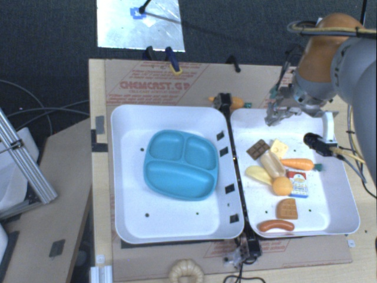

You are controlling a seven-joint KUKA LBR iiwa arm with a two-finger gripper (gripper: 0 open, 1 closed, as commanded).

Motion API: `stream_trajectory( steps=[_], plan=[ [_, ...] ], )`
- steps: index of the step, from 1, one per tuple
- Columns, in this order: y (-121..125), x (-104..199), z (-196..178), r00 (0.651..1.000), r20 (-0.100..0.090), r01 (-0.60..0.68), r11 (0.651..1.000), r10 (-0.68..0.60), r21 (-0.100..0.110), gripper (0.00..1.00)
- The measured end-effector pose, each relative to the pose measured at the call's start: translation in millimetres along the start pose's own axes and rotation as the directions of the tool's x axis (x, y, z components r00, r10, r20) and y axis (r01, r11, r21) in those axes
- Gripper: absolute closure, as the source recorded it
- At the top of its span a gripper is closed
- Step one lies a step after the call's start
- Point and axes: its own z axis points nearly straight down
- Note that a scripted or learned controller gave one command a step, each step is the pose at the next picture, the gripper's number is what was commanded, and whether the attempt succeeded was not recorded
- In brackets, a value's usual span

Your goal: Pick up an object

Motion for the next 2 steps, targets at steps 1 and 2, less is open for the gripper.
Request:
stream_trajectory(
  steps=[1, 2],
  plan=[
    [0.0, -5.8, -46.6, 1.0, 0.0, -0.002, 1.0, 0.002, 0.001, 1.0],
    [1.5, -5.7, -65.9, 1.0, 0.0, 0.0, 1.0, 0.0, 0.003, 1.0]
  ],
)
